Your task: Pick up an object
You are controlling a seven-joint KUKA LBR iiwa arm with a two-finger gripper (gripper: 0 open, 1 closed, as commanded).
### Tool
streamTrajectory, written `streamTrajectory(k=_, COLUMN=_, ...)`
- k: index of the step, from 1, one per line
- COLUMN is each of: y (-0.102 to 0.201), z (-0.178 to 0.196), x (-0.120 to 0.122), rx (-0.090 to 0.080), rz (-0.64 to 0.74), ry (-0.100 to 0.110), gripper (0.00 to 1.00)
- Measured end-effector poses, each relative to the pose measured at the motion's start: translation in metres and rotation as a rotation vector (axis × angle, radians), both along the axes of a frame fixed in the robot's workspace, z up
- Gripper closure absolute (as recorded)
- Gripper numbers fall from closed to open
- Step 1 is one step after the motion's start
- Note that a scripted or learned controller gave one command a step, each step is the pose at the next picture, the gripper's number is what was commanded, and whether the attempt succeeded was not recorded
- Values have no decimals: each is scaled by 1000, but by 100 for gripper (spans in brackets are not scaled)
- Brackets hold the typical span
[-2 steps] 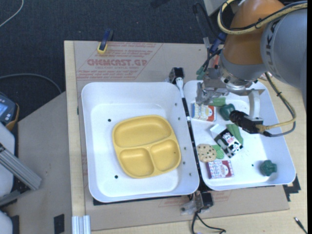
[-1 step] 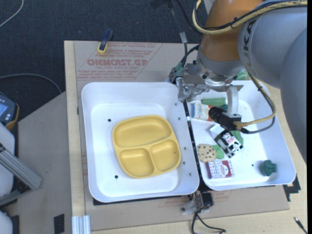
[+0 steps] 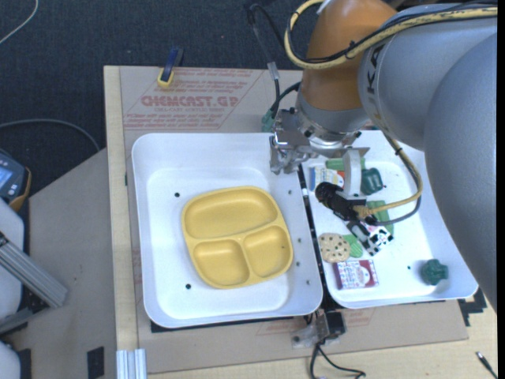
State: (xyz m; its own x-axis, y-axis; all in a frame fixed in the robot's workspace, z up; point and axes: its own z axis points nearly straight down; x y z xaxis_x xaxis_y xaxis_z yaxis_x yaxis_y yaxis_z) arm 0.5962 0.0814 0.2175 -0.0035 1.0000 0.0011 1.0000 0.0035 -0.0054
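Yellow tray (image 3: 237, 235) sits alone in left bin (image 3: 158, 172). Arm (image 3: 347, 54) hangs over right bin (image 3: 450, 290) clutter; we cannot tell finger state. We judge approach step; next: descend onto cookie (image 3: 334, 247) or red packet (image 3: 355, 275).

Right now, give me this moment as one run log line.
phase: reaching | end effector: over the right bin's far end | grasp: unconfirmed | left bin: yellow divided tray | right bin: cookie, small green object

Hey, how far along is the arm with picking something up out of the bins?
Early, it looks. Done: the gripper has reached the right bin, low at its upper left corner. In hand: nothing visibly gripped. The cookie, red packet and green toy lie in that bin; the yellow tray sits in the left bin. Left: grasp and lift.
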Motion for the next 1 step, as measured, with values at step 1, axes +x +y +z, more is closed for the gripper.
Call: streamTrajectory(k=1, y=-3, z=12, x=-2, rx=-1, rz=-3, ry=-7, gripper=100)
